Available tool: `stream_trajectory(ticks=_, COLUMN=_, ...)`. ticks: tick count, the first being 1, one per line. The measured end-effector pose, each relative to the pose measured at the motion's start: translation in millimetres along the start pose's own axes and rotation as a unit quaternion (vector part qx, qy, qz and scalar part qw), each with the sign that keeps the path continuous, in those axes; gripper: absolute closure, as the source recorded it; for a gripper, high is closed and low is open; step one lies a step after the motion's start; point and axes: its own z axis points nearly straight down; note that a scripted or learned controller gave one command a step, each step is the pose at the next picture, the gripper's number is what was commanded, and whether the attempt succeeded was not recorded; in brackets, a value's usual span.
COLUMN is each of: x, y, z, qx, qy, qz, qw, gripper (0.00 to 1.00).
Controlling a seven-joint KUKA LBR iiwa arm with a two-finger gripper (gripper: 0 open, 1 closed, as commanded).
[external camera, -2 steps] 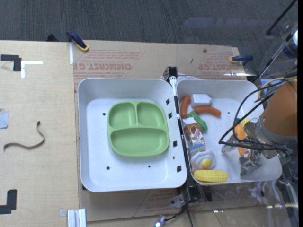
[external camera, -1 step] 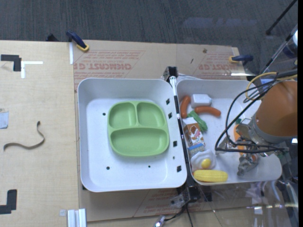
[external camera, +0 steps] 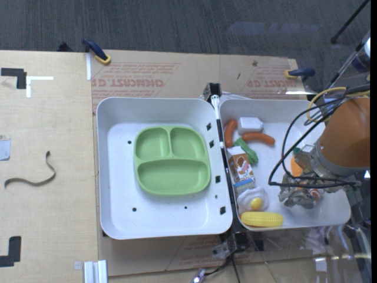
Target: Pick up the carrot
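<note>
In the right bin (external camera: 336, 216), a bright orange piece that looks like the carrot (external camera: 296, 167) shows at the left side of the wrist, mostly hidden by it. My gripper (external camera: 300, 197) hangs low over the bin's front right part, just in front of that piece, wrapped in black cables. I cannot tell whether it touches the carrot. The arm's orange band (external camera: 351, 134) rises behind it.
Along the right bin's left side lie two reddish-orange sausage-like pieces (external camera: 230, 133) (external camera: 258, 138), a white block (external camera: 250, 123), a green pod (external camera: 248, 151), a small carton (external camera: 241, 171), an egg (external camera: 254, 203) and a corn cob (external camera: 262, 219). The left bin (external camera: 112, 217) holds a green divided plate (external camera: 172, 160).
</note>
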Motion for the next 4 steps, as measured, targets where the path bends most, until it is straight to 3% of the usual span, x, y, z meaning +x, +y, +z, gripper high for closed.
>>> stream_trajectory(ticks=1, x=0.0, y=0.0, z=0.0, qx=0.0, qy=0.0, qz=0.0, qw=1.0, gripper=0.0)
stream_trajectory(ticks=2, x=-33.4, y=-49.3, z=8.3, qx=0.0, qy=-0.001, qz=0.027, qw=0.9996, gripper=0.0)
stream_trajectory(ticks=3, x=-35.5, y=-50.1, z=-1.9, qx=0.001, qy=-0.004, qz=0.029, qw=0.9996, gripper=1.0)
stream_trajectory(ticks=4, x=9.2, y=-47.9, z=3.6, qx=-0.002, qy=-0.001, qz=-0.231, qw=0.973, gripper=1.0)
